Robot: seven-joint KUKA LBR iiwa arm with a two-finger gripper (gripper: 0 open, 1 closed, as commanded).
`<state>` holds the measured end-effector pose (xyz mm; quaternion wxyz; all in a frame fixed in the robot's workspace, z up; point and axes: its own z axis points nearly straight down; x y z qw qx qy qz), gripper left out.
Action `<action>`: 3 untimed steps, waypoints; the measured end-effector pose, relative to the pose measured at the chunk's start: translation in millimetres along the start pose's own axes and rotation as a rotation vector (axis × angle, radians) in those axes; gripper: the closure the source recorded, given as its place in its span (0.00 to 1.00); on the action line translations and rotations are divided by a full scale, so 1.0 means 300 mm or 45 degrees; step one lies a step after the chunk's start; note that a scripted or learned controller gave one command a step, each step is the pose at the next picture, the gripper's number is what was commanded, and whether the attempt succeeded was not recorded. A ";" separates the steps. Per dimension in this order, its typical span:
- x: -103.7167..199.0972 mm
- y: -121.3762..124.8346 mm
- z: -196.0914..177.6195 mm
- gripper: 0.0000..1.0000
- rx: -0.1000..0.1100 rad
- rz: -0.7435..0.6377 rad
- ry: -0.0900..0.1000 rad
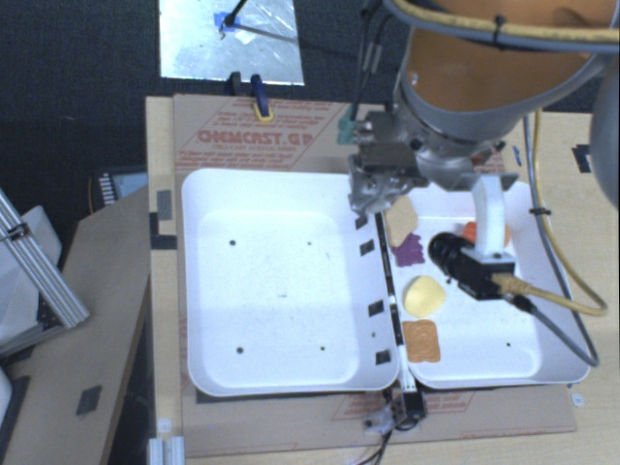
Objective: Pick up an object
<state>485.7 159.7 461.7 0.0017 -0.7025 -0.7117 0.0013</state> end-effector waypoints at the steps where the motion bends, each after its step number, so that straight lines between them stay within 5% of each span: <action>1: 0.147 0.004 -0.137 1.00 -0.012 0.006 0.003; 2: 0.252 0.116 -0.251 1.00 -0.014 0.008 0.003; 3: 0.247 0.111 -0.245 0.00 -0.008 0.010 0.001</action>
